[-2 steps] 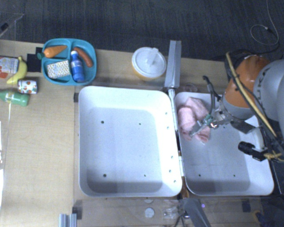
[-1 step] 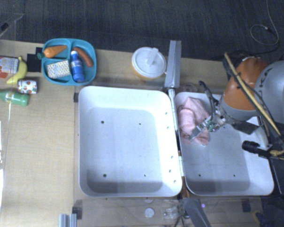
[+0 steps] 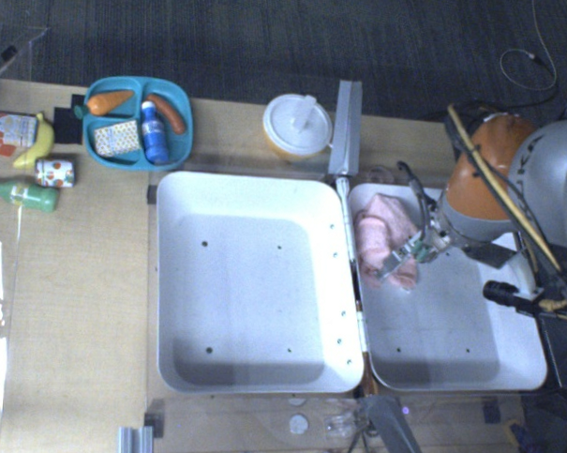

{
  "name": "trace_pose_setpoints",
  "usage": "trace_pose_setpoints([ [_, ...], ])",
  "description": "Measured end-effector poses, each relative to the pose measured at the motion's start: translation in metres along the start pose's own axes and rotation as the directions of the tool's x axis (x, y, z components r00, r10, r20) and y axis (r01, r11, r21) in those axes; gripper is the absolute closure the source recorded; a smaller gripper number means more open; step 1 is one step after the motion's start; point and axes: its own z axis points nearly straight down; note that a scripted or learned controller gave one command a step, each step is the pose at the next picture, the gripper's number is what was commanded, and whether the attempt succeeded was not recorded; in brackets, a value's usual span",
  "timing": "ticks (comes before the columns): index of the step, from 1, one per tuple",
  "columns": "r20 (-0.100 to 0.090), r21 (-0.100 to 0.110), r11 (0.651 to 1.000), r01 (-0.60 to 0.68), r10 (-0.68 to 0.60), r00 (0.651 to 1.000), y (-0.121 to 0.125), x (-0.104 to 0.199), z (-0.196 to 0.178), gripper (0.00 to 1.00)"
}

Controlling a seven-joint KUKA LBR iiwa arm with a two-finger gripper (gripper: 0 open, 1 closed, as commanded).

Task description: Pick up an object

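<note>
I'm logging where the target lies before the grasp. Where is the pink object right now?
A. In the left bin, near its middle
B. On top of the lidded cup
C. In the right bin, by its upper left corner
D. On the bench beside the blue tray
C: the pink object lies in the right bin, close to its upper left corner, with the gripper at its right side.

Arm (image 3: 497, 179) reaching in from right, pincer (image 3: 406, 256) angled down-left.

Crumpled pink cloth (image 3: 377, 236) at the right bin's (image 3: 446, 369) upper-left corner.
</note>
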Motion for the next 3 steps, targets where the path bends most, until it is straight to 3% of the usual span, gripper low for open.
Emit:
trace_pose_setpoints([
  [1, 0.005, -0.005, 1.0, 0.001, -0.001, 1.0, 0.002, -0.002, -0.013, 1.0],
  [2, -0.003, 0.007, 0.96, -0.28, 0.28, 0.96, -0.016, -0.012, -0.048, 1.0],
  [3, -0.004, 0.007, 0.939, -0.343, 0.343, 0.939, 0.043, 0.039, -0.1, 1.0],
])
